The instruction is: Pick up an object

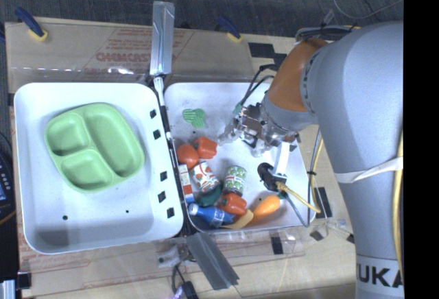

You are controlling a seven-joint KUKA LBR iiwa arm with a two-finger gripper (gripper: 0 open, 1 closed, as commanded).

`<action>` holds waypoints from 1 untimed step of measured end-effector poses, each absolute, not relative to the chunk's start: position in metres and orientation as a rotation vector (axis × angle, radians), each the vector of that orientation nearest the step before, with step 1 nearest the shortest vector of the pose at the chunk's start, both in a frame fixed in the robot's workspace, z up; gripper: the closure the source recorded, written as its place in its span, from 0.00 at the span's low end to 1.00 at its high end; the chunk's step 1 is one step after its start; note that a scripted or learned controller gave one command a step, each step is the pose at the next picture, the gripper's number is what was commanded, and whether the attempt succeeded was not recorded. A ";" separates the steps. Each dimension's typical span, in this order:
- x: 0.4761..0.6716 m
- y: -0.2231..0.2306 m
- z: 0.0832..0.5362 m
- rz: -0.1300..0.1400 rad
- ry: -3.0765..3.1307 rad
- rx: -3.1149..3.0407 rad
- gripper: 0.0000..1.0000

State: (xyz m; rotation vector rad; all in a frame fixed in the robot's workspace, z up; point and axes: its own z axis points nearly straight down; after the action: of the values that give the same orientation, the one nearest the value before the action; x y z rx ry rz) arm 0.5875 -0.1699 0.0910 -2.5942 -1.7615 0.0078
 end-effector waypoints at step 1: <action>0.641 -0.128 0.145 0.000 -2.026 -2.401 0.00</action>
State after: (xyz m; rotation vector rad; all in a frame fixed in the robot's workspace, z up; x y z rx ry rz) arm 0.6411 -0.1282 0.1454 -2.4007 -2.0256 0.0003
